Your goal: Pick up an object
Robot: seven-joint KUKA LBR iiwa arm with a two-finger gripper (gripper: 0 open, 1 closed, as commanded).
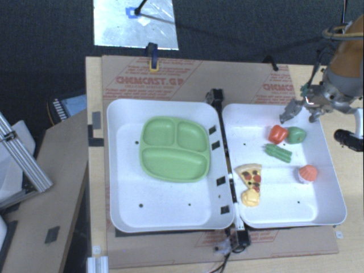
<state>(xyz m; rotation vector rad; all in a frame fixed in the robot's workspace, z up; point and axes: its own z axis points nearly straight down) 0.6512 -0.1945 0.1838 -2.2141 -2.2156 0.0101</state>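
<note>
At the upper right of the frame the gripper (301, 112) hangs over the far edge of the right bin (324, 209), its two fingers spread wide with nothing between them. Just below it lie a red-orange toy (277, 133) touching a green toy (296, 134), with a green bean pod (278, 152) beneath. The left bin (122, 209) holds a green divided plate (174, 149).
</note>
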